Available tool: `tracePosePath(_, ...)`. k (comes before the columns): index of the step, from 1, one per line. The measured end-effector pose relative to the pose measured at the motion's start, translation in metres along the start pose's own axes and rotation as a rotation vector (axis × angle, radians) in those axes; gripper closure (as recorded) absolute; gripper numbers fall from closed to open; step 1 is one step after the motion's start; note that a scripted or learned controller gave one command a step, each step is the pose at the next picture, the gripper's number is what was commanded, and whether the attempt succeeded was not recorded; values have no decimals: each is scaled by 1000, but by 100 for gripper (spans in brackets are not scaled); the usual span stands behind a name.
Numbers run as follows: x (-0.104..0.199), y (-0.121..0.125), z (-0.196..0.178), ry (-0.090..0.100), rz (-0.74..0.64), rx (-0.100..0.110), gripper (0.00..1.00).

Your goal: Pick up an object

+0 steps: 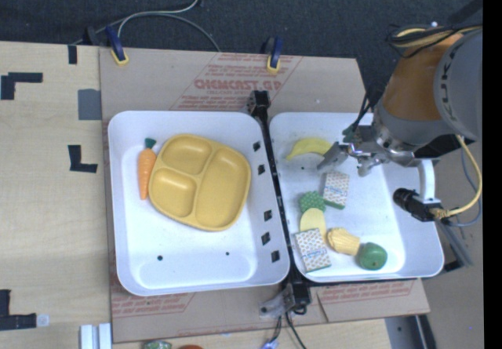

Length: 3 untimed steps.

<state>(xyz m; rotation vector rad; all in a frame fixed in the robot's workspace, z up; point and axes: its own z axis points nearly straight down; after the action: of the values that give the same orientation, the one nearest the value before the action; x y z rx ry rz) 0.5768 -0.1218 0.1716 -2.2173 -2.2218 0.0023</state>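
Observation:
My gripper (348, 160) hangs over the right bin (408, 261) near its back, its two fingers spread open with nothing between them. One fingertip (328, 161) lies just right of a yellow banana (307, 148). A small patterned box (336, 188) rests directly below the gripper. Further forward sit a green and yellow corn piece (312, 212), another patterned box (312, 249), a yellow corn cob (342, 241) and a green apple (372, 256).
The left bin (125, 206) holds a yellow divided plate (199, 180) and an orange carrot (146, 169) beside it. A black divider with clips (271, 198) runs between the bins. A black cable fitting (413, 203) sits over the right bin's right side.

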Motion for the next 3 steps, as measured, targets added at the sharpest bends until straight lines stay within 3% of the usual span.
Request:
tracePosePath(1, 39, 76, -13, 0, -1, -3, 0)
tracePosePath(2, 24, 96, 68, -5, 0, -17, 0)
tracePosePath(3, 1, 92, 86, -4, 1, -4, 0)
